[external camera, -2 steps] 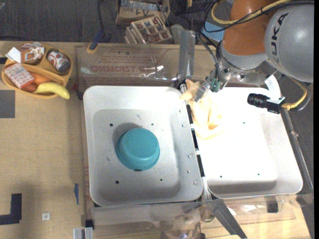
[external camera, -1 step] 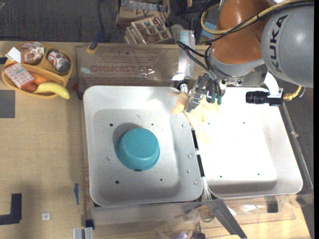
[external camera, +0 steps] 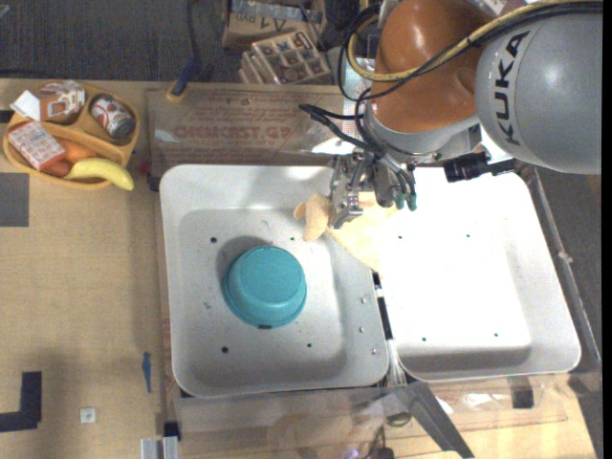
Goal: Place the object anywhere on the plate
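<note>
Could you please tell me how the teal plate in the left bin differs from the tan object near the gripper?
The teal plate is round and bright blue-green; the tan object is irregular and pale yellowish. The plate is clearly larger than the object. The plate sits near the middle of the left bin, while the object lies at its upper right, just beside the gripper. Both rest within the same white bin.

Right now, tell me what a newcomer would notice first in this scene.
The big grey and orange arm dominates the upper right, its end effector hanging over the back edge between the two bins. Next comes the teal bowl, upside down in the middle of the left bin. A pale yellowish object lies just under the end effector.
</note>
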Motion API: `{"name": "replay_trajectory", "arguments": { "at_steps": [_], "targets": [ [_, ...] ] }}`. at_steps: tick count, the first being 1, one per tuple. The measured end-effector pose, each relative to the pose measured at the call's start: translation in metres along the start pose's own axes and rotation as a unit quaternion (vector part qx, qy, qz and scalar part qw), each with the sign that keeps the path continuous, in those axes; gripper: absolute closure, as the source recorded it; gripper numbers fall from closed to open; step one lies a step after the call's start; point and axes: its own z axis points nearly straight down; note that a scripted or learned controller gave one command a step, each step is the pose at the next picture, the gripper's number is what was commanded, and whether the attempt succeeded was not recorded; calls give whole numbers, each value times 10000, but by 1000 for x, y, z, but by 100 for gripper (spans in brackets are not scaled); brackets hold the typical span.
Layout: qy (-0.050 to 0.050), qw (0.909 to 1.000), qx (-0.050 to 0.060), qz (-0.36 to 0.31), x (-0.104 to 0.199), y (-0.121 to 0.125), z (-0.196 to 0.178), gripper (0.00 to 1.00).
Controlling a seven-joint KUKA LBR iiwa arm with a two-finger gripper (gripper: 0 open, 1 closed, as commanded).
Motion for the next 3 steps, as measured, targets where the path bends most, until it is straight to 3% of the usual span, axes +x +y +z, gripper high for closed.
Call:
{"name": "replay_trajectory", "arguments": {
  "at_steps": [3],
  "targets": [
    [9,10000,3,-27,79,142,0,100]
  ]
}}
